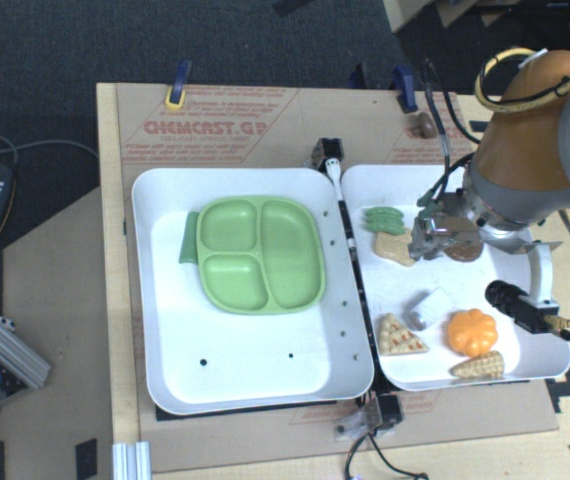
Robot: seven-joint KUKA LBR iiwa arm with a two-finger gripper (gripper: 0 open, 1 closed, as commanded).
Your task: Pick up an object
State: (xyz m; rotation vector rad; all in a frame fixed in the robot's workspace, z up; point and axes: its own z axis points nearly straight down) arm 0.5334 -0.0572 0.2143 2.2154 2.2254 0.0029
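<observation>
Claw [427, 240] down low in the right bin [545, 368], just beside a tan food piece [395, 251] below a green leafy toy [383, 217]; fingers' spread impossible to tell. Nearer the front: orange pumpkin [472, 332], waffle wedge [401, 337], ridged cone [479, 367]. Left bin [165, 268] carrying a green divided plate [260, 253]. Both bins side by side on the tabletop [125, 128].

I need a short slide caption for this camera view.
Gripper low over toy food in the right bin; green tray in the left bin.
</observation>
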